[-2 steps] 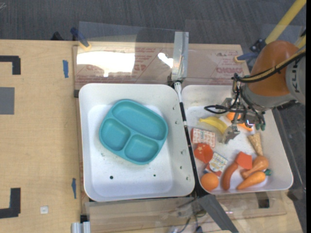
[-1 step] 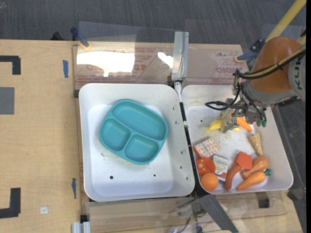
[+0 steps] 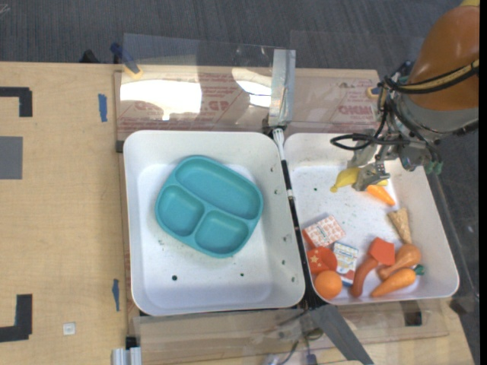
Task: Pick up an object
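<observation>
The arm reaches in from the right, its orange band at the upper right corner, wrist angled down over the back of the right bin [image 3: 441, 204]. The hand [image 3: 370, 175] sits low just above the bin floor, touching a yellow banana-shaped toy [image 3: 347, 178] on its left and an orange piece [image 3: 382, 195] below. Whether its fingers grip anything I cannot tell. The left bin [image 3: 144, 158] holds a teal 3-compartment plate [image 3: 208, 205].
</observation>
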